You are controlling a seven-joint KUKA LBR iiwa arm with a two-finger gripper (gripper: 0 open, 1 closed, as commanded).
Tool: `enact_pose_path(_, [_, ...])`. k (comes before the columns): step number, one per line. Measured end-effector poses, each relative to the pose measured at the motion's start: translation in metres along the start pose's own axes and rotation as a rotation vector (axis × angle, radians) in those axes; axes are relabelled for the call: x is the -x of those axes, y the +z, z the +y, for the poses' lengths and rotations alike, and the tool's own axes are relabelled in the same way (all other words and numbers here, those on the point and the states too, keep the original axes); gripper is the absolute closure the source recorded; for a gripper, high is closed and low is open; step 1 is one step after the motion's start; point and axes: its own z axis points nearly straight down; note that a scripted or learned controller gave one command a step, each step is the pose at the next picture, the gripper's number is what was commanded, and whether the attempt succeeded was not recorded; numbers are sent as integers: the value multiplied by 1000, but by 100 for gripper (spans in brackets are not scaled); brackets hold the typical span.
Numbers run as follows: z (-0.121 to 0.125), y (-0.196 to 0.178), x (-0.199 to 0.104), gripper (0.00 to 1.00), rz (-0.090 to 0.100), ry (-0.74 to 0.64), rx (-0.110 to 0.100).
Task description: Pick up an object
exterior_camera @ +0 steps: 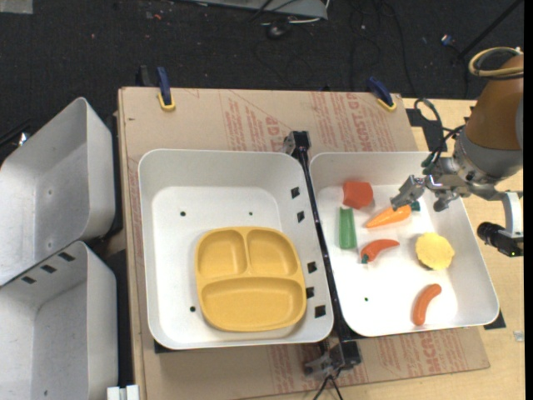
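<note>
Orange carrot [390, 217] at the end effector [410, 193], in the right-hand bin [479, 261] on the counter.
We see the carrot lying just left of and below the fingertips, its long axis running left to right, thick end rising toward the arm; we cannot tell whether the end effector grips it.

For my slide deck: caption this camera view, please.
Arm's end effector at the orange carrot in the right bin; yellow tray left.
</note>
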Motion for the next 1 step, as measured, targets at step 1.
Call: enact_pose_path(1, [1,63,-2,0,2,1,2])
